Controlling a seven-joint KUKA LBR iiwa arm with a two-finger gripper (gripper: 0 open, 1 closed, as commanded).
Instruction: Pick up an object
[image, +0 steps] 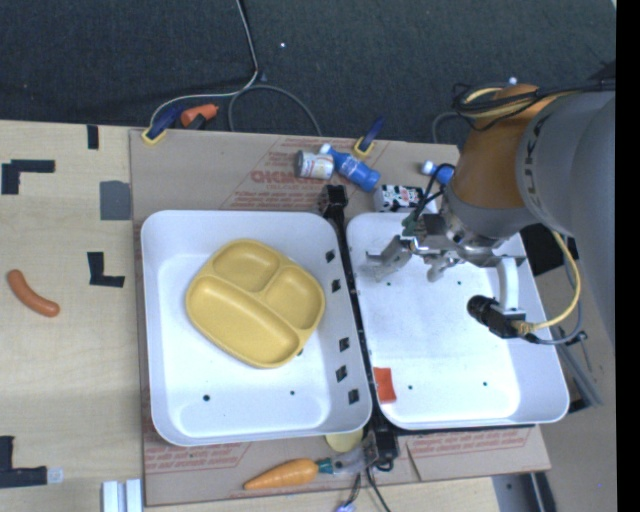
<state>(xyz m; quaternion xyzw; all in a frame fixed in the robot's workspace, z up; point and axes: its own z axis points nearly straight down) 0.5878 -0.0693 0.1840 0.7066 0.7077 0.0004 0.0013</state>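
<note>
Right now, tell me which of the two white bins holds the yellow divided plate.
The left bin. The yellow divided plate lies in its middle, while the right bin, where the gripper hovers, has just a small orange piece.

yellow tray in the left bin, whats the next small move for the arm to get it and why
Probably swing the hand left across the divider toward the yellow tray. The hand sits over the upper part of the right bin with nothing seen between its fingers, while the tray lies flat in the left bin, apart from it.
</note>
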